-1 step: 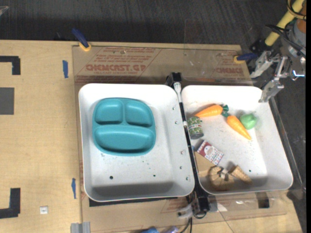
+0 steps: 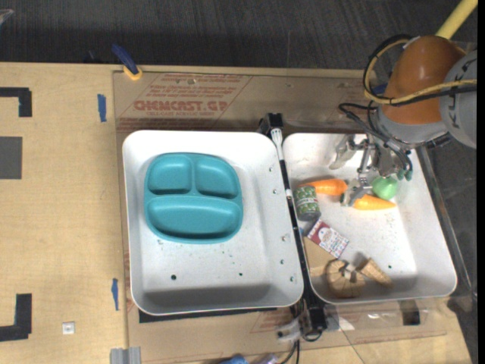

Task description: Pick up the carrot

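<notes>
Near right bin's (image 2: 436, 226) back wall: gripper (image 2: 369, 174), carrot (image 2: 329, 187).

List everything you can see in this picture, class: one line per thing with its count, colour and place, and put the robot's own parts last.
bins: 2, white, side by side on the bench
divided plate: 1, teal, in the left bin
carrot: 1, orange, upper middle of the right bin
small can: 1, green label, right bin beside the divider
orange piece with green top: 1, right bin, under the tool
packet: 1, red and white, middle of the right bin
brown items: a small heap, near edge of the right bin
arm: 1, grey with orange band, reaching in from the right
tool: 1, metal, low over the right bin
</notes>
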You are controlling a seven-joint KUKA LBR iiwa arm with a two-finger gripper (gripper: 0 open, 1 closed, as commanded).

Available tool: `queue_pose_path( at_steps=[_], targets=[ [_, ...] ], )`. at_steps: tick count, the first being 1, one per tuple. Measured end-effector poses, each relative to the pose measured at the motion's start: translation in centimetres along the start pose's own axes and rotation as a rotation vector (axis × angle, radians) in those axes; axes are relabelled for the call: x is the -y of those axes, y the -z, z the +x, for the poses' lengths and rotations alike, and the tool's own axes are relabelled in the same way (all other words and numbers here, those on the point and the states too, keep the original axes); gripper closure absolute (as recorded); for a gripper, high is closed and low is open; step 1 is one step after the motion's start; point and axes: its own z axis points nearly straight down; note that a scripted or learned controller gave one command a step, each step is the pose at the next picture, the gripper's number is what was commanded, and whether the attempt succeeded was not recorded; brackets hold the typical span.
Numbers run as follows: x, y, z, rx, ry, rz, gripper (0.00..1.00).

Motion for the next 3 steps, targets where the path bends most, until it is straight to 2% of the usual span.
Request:
queue_pose_path(
  at_steps=[1,2,3],
  targets=[
    [-4.0,-2.0,4.7,0.015,-0.06,0.005,0.0],
    [-3.1,-1.9,10.2,0.017,-0.279,0.004,0.0],
    [-2.8,-0.5,9.6,0.035,-0.281,0.008,1.0]
  ],
)
